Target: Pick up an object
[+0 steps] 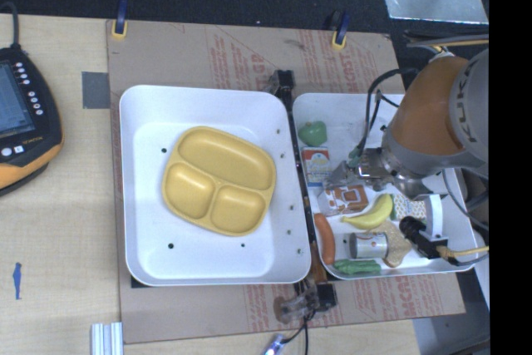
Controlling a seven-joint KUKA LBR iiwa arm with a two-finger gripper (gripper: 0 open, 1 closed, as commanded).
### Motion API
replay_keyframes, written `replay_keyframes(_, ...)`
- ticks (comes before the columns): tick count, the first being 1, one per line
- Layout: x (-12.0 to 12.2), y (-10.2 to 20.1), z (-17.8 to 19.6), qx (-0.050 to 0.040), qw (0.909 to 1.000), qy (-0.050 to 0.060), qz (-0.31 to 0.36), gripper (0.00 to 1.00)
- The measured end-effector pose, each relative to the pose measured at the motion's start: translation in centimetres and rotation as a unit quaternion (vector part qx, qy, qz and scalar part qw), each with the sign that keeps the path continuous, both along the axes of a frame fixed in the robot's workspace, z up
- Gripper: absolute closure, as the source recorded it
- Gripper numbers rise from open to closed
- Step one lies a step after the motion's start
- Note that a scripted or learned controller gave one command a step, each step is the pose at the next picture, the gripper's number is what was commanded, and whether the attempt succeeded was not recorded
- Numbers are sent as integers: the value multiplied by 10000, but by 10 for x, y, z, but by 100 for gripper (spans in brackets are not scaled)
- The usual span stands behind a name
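The right bin (332,106) holds several small items: a green round piece (313,132), a small carton (316,164), an orange-patterned packet (347,198), a yellow banana (373,214), a red sausage (325,237), a metal can (368,245), a green pod (357,267) and a tan piece (396,247). My gripper (353,171) hangs low over the middle of this bin, just above the packet and left of the banana. Nothing shows between its fingers.
The left bin (141,179) carries a yellow three-compartment tray (219,179). A teach pendant (21,125) lies at the left edge of the bench. The arm's orange band (428,108) covers the right bin's right side. Clamps stand at the cardboard's back edge.
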State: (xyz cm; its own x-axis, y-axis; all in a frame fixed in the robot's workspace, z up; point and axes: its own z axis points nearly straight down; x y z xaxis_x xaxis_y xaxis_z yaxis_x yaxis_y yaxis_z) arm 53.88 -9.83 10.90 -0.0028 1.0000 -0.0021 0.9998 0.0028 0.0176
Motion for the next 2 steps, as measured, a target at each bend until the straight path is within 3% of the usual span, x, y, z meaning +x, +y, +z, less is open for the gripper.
replay_keyframes(1, -6, -19, -4, 42, 10000, -33, 32, 0)
replay_keyframes(2, -30, -28, -5, -3, 9999, -110, 23, 0)
